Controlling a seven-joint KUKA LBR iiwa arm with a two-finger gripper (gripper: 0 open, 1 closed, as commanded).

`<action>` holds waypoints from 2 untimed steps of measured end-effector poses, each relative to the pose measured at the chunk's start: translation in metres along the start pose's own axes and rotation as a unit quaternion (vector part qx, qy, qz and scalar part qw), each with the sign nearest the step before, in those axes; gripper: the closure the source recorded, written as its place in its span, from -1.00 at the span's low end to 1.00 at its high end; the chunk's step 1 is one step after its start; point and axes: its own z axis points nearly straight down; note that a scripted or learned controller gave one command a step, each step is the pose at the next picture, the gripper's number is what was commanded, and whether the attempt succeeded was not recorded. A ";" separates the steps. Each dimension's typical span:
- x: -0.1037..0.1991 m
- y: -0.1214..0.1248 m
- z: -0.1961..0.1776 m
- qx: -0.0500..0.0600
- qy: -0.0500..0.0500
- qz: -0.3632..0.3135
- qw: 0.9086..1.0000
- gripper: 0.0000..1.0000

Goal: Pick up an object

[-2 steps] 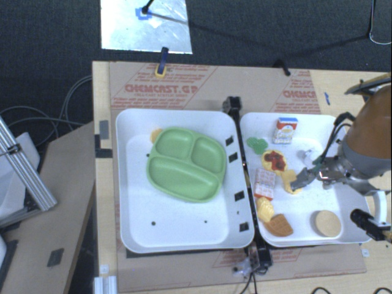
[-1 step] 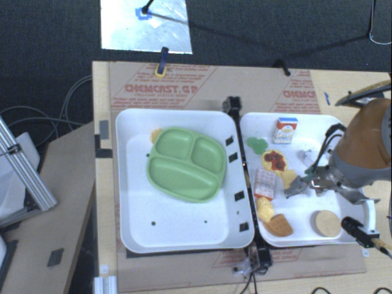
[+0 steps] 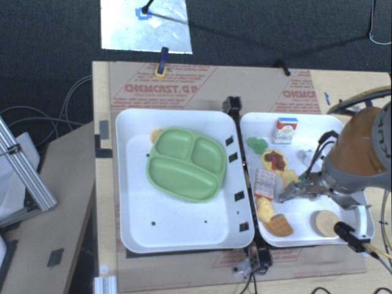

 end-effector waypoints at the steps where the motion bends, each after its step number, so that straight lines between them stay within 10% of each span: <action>1: -0.001 0.001 -0.012 -0.003 -0.001 0.000 1.000 1.00; 2: -0.001 0.008 -0.076 -0.005 -0.002 -0.001 1.000 1.00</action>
